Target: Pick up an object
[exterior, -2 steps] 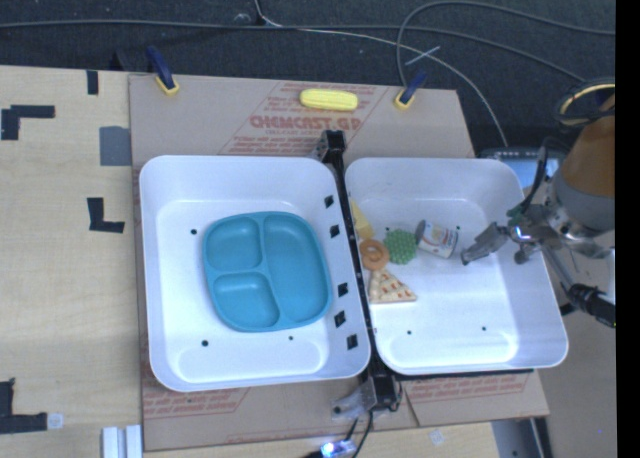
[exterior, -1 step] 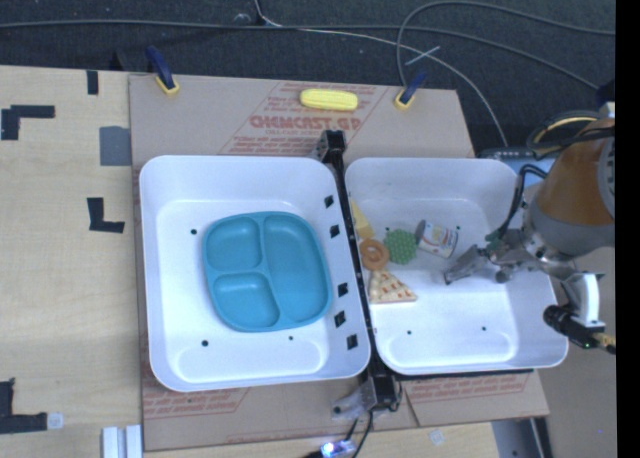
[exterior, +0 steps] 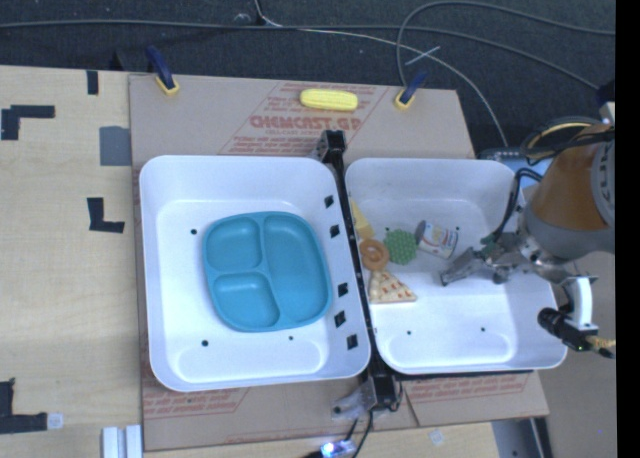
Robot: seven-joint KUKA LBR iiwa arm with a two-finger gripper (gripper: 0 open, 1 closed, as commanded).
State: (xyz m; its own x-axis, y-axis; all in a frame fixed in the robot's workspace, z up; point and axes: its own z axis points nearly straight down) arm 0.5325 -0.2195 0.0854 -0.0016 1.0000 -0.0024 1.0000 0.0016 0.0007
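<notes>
A single fixed camera is looking down at a slant from above the bench (exterior: 60, 246), taking in both white bins (exterior: 170, 186).

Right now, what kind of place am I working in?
Likely a robot lab test bench: two white bins on clamped cardboard, toy food in the right one, cables behind, and the gripper reaching in.

A blue divided plate (exterior: 267, 271) lies in the left bin (exterior: 165, 196); the claw (exterior: 452, 274) hangs low over the right bin (exterior: 450, 341) near a small can (exterior: 437, 238).
</notes>
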